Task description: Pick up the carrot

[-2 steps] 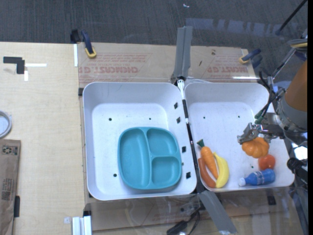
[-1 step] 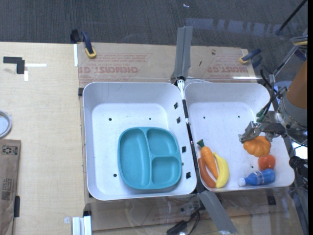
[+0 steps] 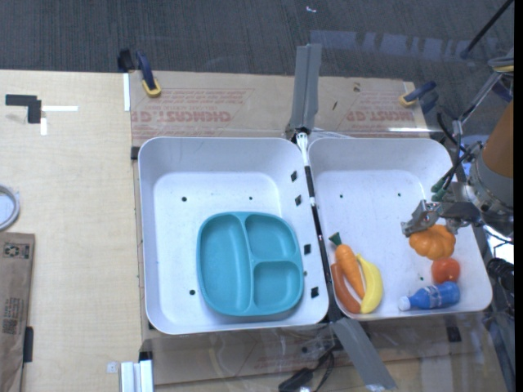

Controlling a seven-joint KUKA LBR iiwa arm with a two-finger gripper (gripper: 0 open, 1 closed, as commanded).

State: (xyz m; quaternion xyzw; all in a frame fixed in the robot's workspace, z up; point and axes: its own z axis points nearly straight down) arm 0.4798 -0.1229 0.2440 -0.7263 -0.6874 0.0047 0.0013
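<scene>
At the near edge of the right bin, a blue bottle is seen lying on its side, with a red tomato just behind it. The carrot is found near the bin's left wall, orange with a green top, lying between a yellow banana and a red pepper. The hand is seen well to the carrot's right, over a small orange pumpkin; its state cannot be told. A blue divided plate is held in the left bin.
</scene>
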